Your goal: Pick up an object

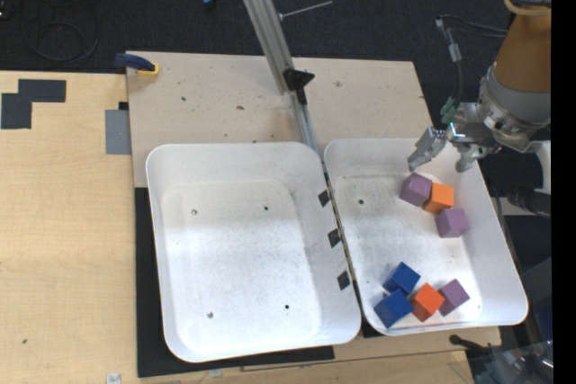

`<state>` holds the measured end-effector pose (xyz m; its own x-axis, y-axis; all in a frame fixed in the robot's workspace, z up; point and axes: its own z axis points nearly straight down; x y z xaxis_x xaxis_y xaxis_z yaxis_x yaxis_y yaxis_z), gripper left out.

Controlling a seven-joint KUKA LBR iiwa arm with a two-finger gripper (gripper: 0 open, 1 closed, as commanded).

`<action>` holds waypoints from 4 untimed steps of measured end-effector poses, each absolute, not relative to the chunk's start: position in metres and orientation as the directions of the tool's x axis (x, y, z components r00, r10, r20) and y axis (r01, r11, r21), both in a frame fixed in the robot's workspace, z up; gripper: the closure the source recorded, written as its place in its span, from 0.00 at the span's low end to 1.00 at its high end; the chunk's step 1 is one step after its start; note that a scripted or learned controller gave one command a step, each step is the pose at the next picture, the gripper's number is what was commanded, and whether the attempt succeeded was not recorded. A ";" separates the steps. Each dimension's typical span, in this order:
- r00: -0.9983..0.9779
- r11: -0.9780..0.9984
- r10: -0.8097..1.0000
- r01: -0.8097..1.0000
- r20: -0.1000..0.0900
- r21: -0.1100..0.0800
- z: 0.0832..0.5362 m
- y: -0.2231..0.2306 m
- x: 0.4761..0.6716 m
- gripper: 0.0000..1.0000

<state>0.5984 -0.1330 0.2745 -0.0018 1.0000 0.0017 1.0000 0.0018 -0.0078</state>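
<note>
Purple block (417,190) touching orange block (441,197), below open gripper (445,155).

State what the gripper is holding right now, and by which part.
Nothing is held. The gripper hangs open above the far end of the right bin, its fingers apart with nothing between them; the nearest purple block lies below on the bin floor.

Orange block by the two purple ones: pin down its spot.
The orange block lies in the right bin, upper part, touching a purple block on its left, another purple block just below.
</note>
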 end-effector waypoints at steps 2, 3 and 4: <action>0.001 -0.001 1.000 1.000 0.001 -0.008 0.229 -0.140 0.603 0.00; 0.001 -0.001 1.000 1.000 0.001 -0.008 0.184 -0.143 0.600 0.00; 0.002 -0.002 1.000 1.000 0.001 -0.009 0.135 -0.151 0.596 0.00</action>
<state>0.5961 -0.1513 0.1347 0.0018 1.0000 0.0015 1.0000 -0.0018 -0.0090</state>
